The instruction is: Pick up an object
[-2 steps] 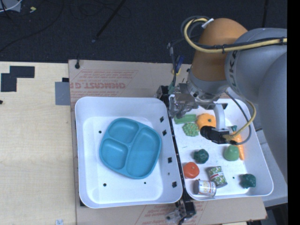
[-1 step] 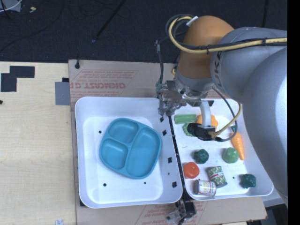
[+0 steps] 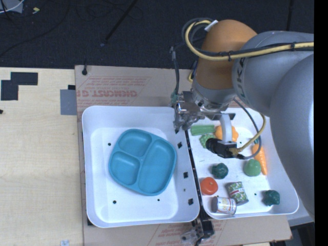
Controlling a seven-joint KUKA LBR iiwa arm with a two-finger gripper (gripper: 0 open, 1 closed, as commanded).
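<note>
The grey arm [image 3: 266, 70] reached over the right bin [image 3: 287, 199], where small toy foods lay scattered for picking, beside the left bin [image 3: 97, 209] with its blue divided plate [image 3: 142, 161]. Its claw [image 3: 185, 118] hung above the divider near a green piece [image 3: 201, 129]; whether it stood apart or together I could not tell.

Toy foods [image 3: 220, 170] scattered in right bin [image 3: 287, 201]

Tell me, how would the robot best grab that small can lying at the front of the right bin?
The can lies on its side near the right bin's front rim, a green packet close behind it. Probably best to come straight down from above and pinch across its round body at the middle, fingers closing on the curved sides, since its ends are near the rim and the packet crowds it.
</note>
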